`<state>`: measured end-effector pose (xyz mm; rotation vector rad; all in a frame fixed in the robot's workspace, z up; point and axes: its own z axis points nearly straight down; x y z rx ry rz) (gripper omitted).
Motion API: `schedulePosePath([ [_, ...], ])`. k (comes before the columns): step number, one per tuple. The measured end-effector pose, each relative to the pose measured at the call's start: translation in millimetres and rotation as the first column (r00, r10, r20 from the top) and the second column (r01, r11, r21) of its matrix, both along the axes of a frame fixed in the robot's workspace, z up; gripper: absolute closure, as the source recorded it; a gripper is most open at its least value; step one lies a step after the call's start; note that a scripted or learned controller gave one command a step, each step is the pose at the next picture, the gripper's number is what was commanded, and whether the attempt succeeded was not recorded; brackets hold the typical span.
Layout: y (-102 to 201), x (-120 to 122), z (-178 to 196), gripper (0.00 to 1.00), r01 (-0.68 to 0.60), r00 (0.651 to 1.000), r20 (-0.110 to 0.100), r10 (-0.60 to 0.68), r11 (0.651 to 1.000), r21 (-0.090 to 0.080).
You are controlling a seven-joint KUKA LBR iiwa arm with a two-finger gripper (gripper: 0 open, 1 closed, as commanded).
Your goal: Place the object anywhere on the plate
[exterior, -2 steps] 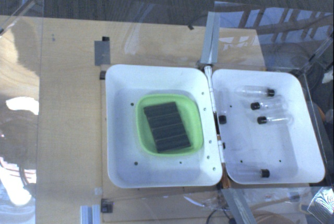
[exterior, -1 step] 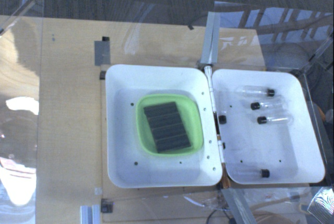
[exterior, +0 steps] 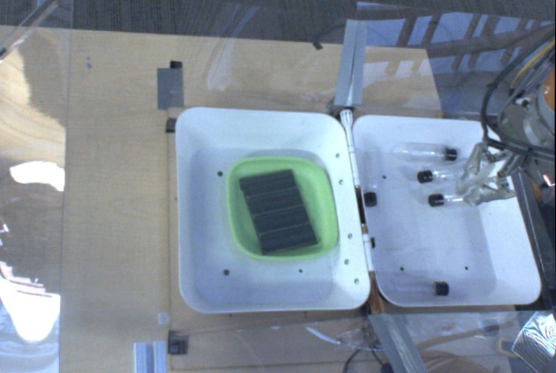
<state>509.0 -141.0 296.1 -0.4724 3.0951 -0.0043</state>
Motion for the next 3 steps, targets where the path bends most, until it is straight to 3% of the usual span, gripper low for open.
schedulePosePath([
  [1,33.2,-4.9,-105.2,1.0,-0.093,0.996,-0.003,0.093,0.996,0.0],
  [2,105.3,-7.6,-110.4,1.0,-0.228,0.974,-0.002,0.228,0.974,0.0],
  [3,105.0,-7.6,-110.4,0.0,-0.228,0.974,-0.002,0.228,0.974,0.0],
])
